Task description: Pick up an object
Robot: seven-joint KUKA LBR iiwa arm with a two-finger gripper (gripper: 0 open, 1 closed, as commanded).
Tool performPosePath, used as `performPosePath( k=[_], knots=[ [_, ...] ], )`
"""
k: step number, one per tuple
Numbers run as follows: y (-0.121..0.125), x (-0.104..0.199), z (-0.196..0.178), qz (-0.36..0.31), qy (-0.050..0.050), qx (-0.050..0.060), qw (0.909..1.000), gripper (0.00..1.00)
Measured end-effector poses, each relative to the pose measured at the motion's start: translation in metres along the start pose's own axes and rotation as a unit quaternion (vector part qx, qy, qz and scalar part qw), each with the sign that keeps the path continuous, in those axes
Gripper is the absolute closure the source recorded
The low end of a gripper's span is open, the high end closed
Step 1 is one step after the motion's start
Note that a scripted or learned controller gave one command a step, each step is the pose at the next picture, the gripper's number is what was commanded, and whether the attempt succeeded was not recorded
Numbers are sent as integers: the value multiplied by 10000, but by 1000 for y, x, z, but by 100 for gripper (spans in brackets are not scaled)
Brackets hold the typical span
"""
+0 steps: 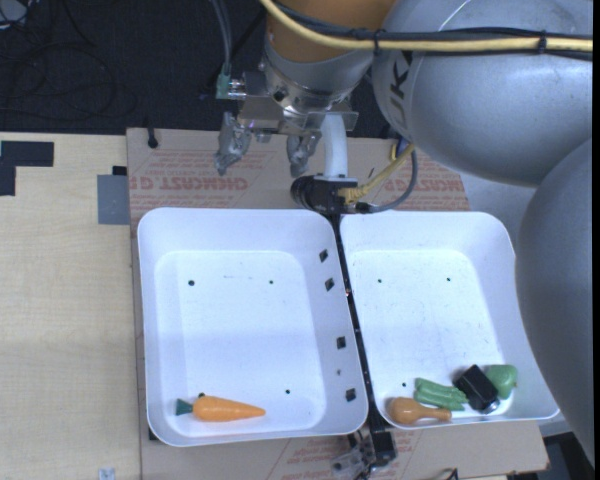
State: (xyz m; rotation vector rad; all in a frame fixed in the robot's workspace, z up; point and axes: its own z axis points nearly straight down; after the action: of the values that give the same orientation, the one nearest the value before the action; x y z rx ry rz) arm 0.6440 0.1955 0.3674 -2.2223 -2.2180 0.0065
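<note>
We see the pincer hanging open and empty above the far rim of the left shallow white bin, well apart from the orange plastic carrot

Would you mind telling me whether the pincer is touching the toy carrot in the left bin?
Apart. The camera view shows the pincer beyond the bins' far edge, the carrot lying near the left bin's near wall.

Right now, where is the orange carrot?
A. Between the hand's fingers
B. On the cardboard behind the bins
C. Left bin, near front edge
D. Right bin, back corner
C: the carrot lies alone at the front of the left bin, far from the hand.
</note>
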Motion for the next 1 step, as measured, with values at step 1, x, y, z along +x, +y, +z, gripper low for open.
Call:
performPosePath(
  k=[1],
  knots=[
    [0, 0, 0, 0, 0, 0, 10000, 0]
  ],
)
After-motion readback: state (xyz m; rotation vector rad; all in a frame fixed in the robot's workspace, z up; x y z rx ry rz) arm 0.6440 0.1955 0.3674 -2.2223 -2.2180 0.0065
